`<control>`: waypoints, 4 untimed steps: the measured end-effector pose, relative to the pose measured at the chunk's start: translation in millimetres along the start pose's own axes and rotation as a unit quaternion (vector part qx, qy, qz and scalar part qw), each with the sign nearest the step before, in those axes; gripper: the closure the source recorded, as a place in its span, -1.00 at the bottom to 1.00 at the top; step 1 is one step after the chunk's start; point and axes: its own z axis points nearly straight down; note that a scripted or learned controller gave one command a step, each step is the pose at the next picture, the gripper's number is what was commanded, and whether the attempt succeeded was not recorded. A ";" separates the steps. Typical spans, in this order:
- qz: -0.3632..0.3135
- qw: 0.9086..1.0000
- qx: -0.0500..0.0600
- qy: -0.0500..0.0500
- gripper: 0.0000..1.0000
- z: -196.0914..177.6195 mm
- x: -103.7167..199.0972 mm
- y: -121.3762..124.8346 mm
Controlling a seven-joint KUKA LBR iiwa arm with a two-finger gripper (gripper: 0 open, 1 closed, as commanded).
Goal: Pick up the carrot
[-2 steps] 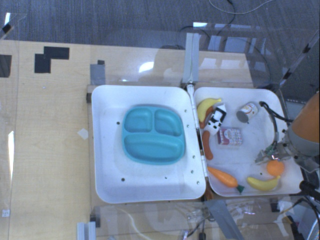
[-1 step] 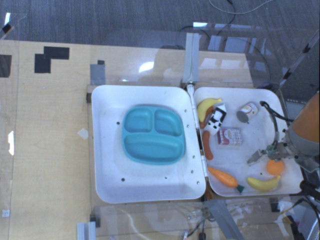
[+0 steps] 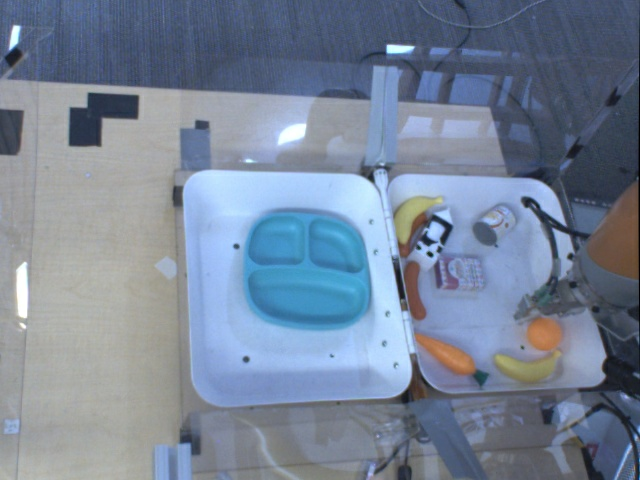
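The carrot [image 3: 446, 354] lies flat in the right bin [image 3: 505, 190], near that bin's front-left corner, just inside the front wall and close to the divider shared with the left bin [image 3: 215, 298]. Its long axis runs at a slant: the thick orange end points back-left, toward the sausage [image 3: 413, 290], and it tapers toward the front-right, where a small green stub sits at about the front wall.

The claw [image 3: 548, 306] hangs over the right side of the same bin, just above the orange [image 3: 545, 334] and well apart from the carrot; I cannot tell how it is set, since it is small and cluttered with cable there.

The step in hand looks like the approach. To do it well, the claw should travel leftward along the front of the bin, clearing the banana [image 3: 527, 367], and turn so it closes across the carrot's narrow width (not along its length). Aim at the thicker middle, as the wall crowds the tip.
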 end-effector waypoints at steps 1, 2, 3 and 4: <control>0.004 1.000 0.006 0.001 1.00 -106.3 44.8 4.9; 0.004 1.000 0.006 0.001 -1.00 -106.1 44.7 4.8; -0.065 0.998 0.006 0.002 -1.00 -114.5 14.3 90.8; -0.031 1.000 0.005 0.001 -1.00 -34.5 -17.0 131.6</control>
